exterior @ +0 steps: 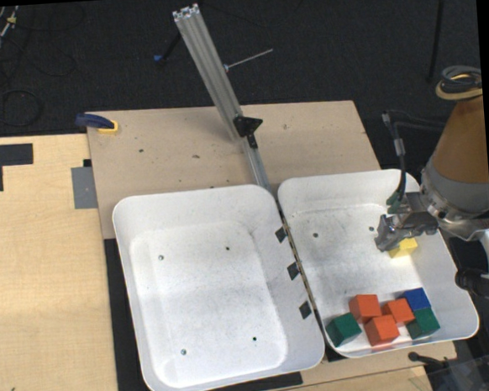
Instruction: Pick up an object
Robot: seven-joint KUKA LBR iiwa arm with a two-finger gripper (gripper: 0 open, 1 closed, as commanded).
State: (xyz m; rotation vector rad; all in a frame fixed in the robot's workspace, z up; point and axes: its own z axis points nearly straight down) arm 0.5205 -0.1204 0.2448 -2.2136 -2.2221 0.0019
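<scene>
Pale wood bench [32, 275] on the left with a few dark and grey patches stuck on it, and a brown board [224, 146] on top of it. Behind that is dark carpet floor [316, 33] with black cables [0, 91] snaking across it at the upper left.

Even overhead light falls on two white bins [203, 291], bright but not blown out, leaving soft shadows along their inner walls; the dark floor across the frame's top is dim, and detail is slightly soft and grainy.
</scene>
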